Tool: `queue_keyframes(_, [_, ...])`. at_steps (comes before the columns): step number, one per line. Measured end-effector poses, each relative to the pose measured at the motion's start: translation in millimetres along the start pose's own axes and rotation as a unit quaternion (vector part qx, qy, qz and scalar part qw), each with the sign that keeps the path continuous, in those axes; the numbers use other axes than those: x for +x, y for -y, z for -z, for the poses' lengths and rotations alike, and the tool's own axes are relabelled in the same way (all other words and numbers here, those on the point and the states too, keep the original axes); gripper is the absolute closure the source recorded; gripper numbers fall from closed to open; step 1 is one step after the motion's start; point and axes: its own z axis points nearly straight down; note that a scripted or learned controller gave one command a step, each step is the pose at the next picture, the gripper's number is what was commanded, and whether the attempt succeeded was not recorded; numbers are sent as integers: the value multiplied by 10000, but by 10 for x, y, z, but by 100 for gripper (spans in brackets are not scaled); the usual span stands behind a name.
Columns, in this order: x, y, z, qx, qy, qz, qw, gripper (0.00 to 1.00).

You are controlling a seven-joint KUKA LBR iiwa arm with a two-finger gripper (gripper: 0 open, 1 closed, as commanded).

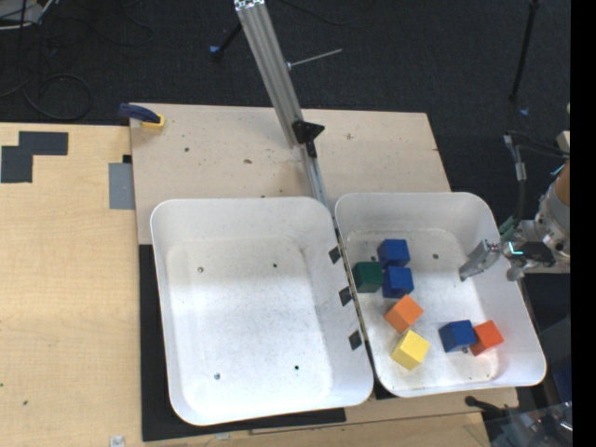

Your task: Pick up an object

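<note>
while the gripper (pixel 486 259) hung over the right bin (pixel 466 208) near its right wall, i could not tell how its claw was set. the blocks lay left of it and below: two blue cubes (pixel 395 266) touching a green one (pixel 368 276), an orange cube (pixel 403 313), a yellow cube (pixel 411 349), and a blue-and-orange pair (pixel 470 336).
</note>
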Motion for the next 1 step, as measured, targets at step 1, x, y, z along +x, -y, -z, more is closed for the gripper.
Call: queue_keyframes(1, [-6, -7, 21, -22, 6, -9, 10000, 0])
